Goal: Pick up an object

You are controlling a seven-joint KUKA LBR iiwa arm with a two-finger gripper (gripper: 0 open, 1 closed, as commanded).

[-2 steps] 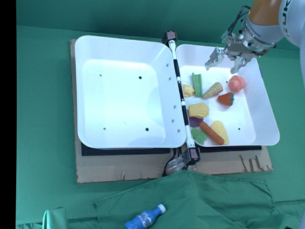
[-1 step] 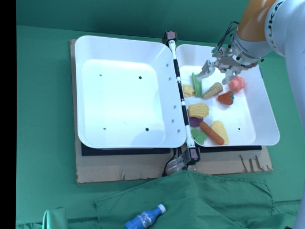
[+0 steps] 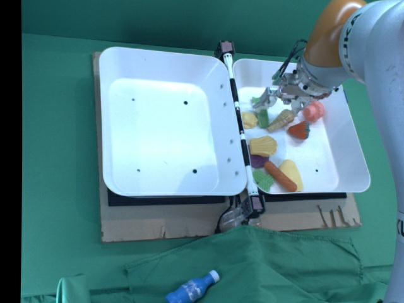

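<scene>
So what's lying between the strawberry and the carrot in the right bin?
Bare white bin floor separates the strawberry from the carrot in the camera view.

Bright, even light falls from overhead, and the white bin (image 3: pixel 167 122) well to the left of the gripper (image 3: pixel 270 98) glares almost featureless, with only a soft grey shade along its inner walls. Shadows under the arm (image 3: pixel 379 55) are faint and short. The picture is slightly soft throughout, small toys beneath the gripper blurring at their edges.

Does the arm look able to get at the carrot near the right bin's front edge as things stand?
Probably yes. The carrot lies uncovered on top, with open space above. The gripper hovers over the same right bin, farther back. A yellow piece crowds one side, though.
</scene>
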